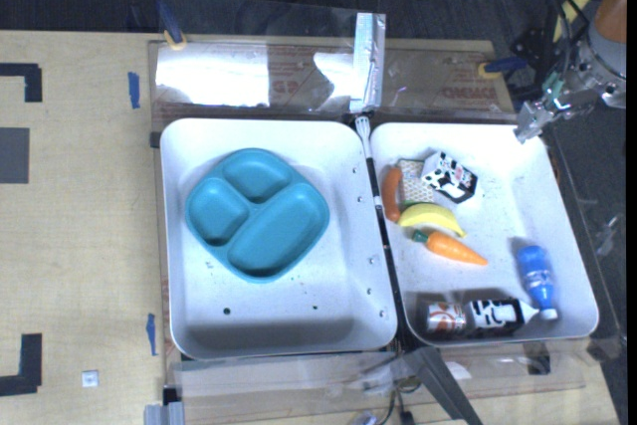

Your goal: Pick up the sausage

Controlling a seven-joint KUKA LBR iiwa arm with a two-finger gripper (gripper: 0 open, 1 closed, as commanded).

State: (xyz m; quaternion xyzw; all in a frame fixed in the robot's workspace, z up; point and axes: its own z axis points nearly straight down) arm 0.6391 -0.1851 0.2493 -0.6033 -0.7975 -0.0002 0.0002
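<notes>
The sausage [393, 191], a short reddish-brown piece, lies upright along the left wall of the right bin [572, 244], just left of a yellow banana [430, 217]. My gripper [530, 121] hangs at the end of the arm above the far right corner of that bin, well away from the sausage and to its upper right. Nothing shows between it and the bin floor.
Also in the right bin are a black-and-white cow-patterned item [449, 177], a carrot [453, 249], a blue bottle [535, 276] and a lying bottle with a dark label [478, 315]. The left bin [189, 314] holds a blue divided plate [257, 211].
</notes>
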